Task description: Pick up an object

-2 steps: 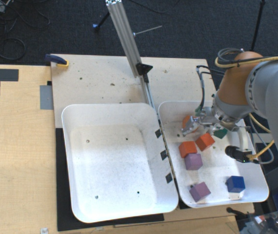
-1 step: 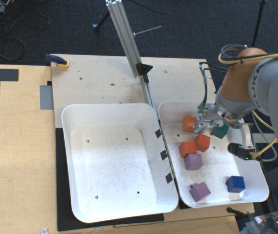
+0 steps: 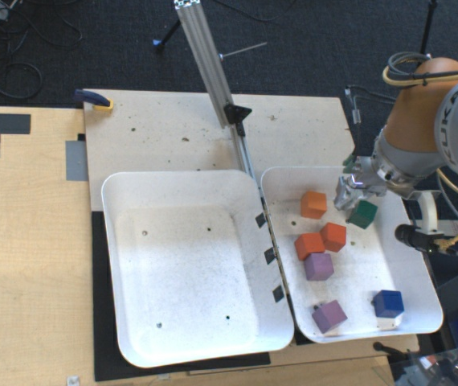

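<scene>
The right bin point(image 3: 422, 316) holds several small blocks. An orange block point(image 3: 313, 204) lies near its far left. Two red-orange blocks point(image 3: 333, 236) point(image 3: 309, 245) sit together in the middle, with a purple block point(image 3: 319, 265) just in front of them. Another purple block point(image 3: 329, 315) and a blue block point(image 3: 388, 302) lie near the front edge. A green block point(image 3: 363, 214) sits directly beside my gripper point(image 3: 348, 193), at its lower right. The gripper hangs low over the bin's far part; I cannot tell whether it touches the green block.
The left bin point(image 3: 116, 215) stands beside the right one, with black clips along the shared rim. A slanted aluminium bar point(image 3: 209, 63) rises behind the bins. A blue and yellow clamp point(image 3: 92, 99) lies at the bench's far left corner.
</scene>
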`<action>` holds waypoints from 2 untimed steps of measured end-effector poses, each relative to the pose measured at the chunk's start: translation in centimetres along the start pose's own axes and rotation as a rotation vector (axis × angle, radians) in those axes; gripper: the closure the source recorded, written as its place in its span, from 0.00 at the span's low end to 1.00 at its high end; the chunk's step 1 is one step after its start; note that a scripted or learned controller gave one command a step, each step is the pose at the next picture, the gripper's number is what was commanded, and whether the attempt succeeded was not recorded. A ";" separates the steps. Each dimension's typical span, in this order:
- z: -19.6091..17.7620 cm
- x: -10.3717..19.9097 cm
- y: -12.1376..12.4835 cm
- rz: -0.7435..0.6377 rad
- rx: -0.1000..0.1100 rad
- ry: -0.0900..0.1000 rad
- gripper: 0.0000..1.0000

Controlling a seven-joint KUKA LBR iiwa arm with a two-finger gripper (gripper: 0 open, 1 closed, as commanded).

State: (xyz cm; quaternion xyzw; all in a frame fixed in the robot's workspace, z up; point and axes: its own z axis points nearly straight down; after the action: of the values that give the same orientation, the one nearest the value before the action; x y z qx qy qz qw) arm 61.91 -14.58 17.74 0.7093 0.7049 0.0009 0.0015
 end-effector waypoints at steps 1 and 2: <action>-4.8 -0.9 0.1 -0.001 0.000 0.000 1.00; -8.2 -1.0 0.1 -0.008 0.002 0.001 1.00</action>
State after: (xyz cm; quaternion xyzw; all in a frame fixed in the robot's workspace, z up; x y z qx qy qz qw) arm 62.00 -15.56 25.92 0.7065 0.7077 0.0006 0.0008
